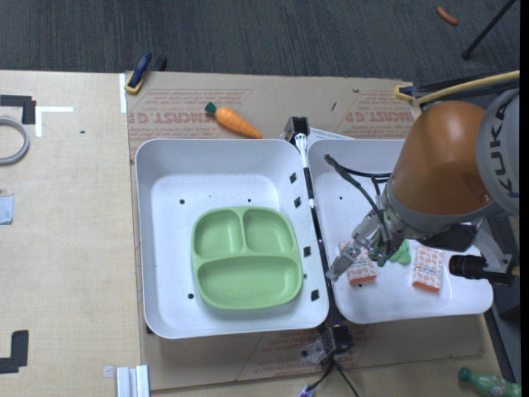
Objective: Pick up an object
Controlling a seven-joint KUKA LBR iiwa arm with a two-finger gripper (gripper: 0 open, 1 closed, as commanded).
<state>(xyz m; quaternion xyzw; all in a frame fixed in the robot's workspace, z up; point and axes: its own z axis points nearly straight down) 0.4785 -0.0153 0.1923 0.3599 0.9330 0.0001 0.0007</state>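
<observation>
Gripper (357,255) sits low in the right bin (347,300), at about nine o'clock from the grey arm's orange band (438,160), and I cannot tell how it is set or whether it has hold of anything, since the wrist and cables blur the tip. Just beside it, touching or nearly so at its five o'clock, lies a small orange-and-white packet (362,273), which looks like the thing being gone for; the low, slanted reach suits a pick from the bin floor near the inner wall. A scrap of green (401,255) shows at three o'clock from the gripper, partly under the wrist, and a second orange-and-white packet (427,270) lies further toward three o'clock, apart from the first. Across the shared rims, the left bin (165,222) holds a green divided plate (246,257), flat and roughly centred, well apart from the pick. Both bins rest on cardboard (173,106) over a pale bench, probably to keep them from sliding. At twelve o'clock of the left bin a toy carrot (234,120) lies on the cardboard, outside either bin. Beyond is dark carpet (264,15), with a green bottle (488,380) on the floor at five o'clock of the right bin
</observation>
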